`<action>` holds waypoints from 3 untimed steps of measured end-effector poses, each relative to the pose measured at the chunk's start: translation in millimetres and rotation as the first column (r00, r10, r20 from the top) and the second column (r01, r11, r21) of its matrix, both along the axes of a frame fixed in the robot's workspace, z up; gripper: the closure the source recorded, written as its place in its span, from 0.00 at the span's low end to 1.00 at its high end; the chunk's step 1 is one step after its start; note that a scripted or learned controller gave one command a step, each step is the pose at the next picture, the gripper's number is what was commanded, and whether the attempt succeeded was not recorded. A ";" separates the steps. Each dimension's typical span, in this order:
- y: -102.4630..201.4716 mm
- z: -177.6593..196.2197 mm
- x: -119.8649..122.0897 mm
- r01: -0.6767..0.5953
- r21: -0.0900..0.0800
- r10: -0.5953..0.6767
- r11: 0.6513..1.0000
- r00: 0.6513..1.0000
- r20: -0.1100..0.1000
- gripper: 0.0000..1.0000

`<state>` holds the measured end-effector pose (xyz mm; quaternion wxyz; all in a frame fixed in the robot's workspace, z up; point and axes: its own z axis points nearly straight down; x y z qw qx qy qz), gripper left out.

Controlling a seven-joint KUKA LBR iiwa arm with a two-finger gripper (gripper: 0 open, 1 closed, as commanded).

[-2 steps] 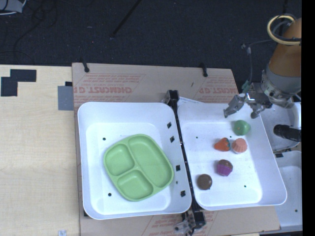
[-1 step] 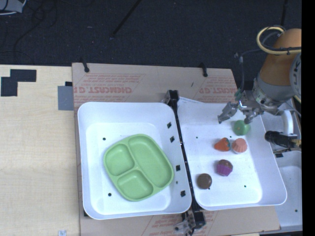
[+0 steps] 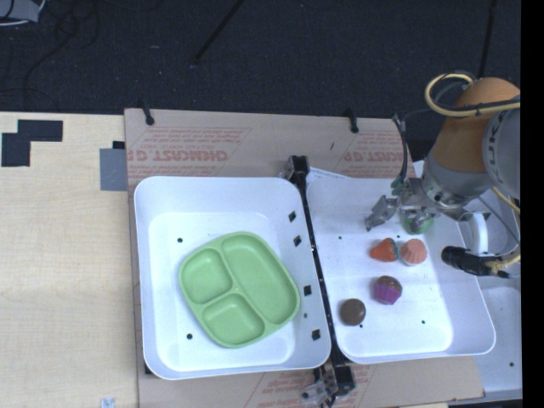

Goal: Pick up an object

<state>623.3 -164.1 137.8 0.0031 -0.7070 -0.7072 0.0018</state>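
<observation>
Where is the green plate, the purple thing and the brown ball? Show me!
green plate point(image 3: 239, 289): camera view, on the ridge between its compartments.
purple thing point(image 3: 388, 290): camera view, on its middle.
brown ball point(image 3: 352, 311): camera view, on its top.

Both bins point(image 3: 161, 202) are plain white. The left one holds a pale green divided plate point(image 3: 239, 289). In the right lie a red-orange piece point(image 3: 384, 249), a pinkish-orange one point(image 3: 414, 252), a purple one point(image 3: 388, 290) and a dull brown ball point(image 3: 353, 311). The worktop point(image 3: 59, 253) is light wood.
</observation>
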 end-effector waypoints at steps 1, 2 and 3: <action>1.6 -53.3 -0.8 0.001 0.000 -0.001 1.000 1.000 0.001 0.00; 0.8 -40.4 -0.1 0.002 -0.001 -0.002 1.000 1.000 0.003 1.00; 6.9 5.2 3.5 -0.001 -0.002 0.001 1.000 1.000 0.009 1.00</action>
